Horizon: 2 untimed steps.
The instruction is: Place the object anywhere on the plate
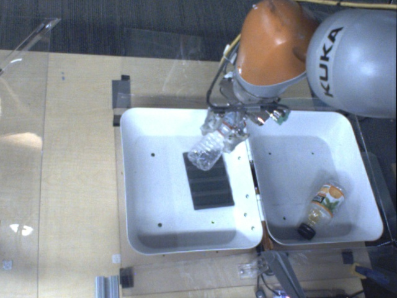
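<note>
In the left bin (139,185) a dark ribbed plate (209,182) lies flat near the middle, the target for the drop. Over the plate's upper end hangs a clear, crumpled plastic bottle (208,151), tilted with its lower end down to the left and its upper end caught at the gripper (231,128). The gripper appears closed on that upper end, so the bottle seems carried rather than resting, though whether its base touches the plate cannot be judged. The arm (347,61) reaches in from above the bins' shared wall. In the right bin (366,166) a small juice bottle (322,208) lies on its side, untouched.
</note>
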### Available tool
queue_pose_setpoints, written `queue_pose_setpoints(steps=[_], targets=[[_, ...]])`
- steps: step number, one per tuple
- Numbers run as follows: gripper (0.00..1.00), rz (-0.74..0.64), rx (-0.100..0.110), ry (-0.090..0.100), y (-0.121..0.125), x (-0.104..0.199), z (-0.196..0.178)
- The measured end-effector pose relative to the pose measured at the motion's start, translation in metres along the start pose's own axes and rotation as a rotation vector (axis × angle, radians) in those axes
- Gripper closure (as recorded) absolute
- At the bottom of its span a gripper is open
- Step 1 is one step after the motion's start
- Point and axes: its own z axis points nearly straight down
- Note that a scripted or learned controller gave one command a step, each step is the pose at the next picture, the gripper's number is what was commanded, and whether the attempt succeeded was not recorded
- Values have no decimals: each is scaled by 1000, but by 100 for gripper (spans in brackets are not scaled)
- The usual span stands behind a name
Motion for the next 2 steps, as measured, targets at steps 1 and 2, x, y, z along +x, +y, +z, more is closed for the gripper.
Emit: queue_pose_setpoints(steps=[1,2], targets=[[0,0,1,-1,0,0,0],[0,294,3,-5,25,-17,-87]])
